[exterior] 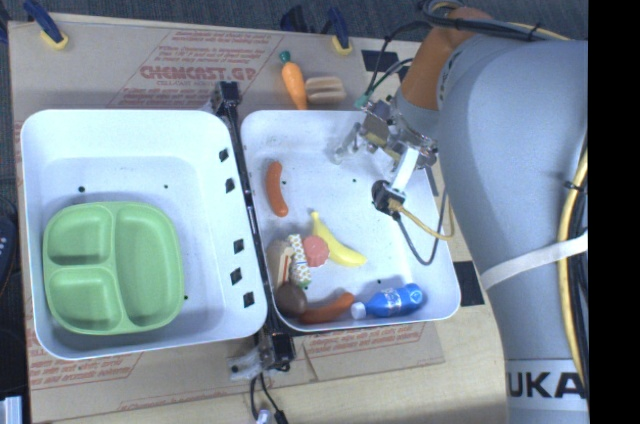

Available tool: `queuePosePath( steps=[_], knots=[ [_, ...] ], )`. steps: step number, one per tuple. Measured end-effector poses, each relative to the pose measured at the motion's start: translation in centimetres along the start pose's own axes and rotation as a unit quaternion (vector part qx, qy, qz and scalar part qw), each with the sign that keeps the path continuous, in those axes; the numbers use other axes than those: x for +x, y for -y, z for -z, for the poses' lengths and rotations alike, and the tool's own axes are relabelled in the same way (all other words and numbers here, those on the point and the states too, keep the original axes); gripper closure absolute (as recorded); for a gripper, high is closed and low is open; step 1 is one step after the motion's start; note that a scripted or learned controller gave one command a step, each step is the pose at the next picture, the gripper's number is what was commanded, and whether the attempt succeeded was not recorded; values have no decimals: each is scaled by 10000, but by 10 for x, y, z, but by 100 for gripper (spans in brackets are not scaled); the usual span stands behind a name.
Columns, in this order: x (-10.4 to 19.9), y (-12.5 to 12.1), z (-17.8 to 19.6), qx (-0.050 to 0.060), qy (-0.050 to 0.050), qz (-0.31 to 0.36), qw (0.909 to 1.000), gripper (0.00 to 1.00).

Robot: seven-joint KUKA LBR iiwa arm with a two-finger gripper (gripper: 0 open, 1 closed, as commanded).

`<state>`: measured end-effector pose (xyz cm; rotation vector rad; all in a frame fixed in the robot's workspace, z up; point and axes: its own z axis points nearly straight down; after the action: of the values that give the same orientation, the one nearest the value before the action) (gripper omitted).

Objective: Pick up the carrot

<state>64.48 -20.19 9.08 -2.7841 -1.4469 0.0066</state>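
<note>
Carrot (292, 83) lying on the bench just beyond the right bin (440, 257), beside a small bun (325, 91). End effector (352, 144) inside that bin, opening impossible to tell. Risk: catching the rim while crossing over.

Orange carrot (292, 83), green-topped, lying outside the bins

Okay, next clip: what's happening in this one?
A grey KUKA arm reaches in from the right, its claw over the right bin's upper part. The carrot lies outside the bins, on the cardboard beside a small bun-like toy, untouched. The left bin holds a green divided plate.
</note>
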Motion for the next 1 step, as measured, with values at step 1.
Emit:
queuePosePath(
  steps=[1],
  knots=[
    [18, -1, 17, 3, -9, -2663, 9639, 0]
  ],
)
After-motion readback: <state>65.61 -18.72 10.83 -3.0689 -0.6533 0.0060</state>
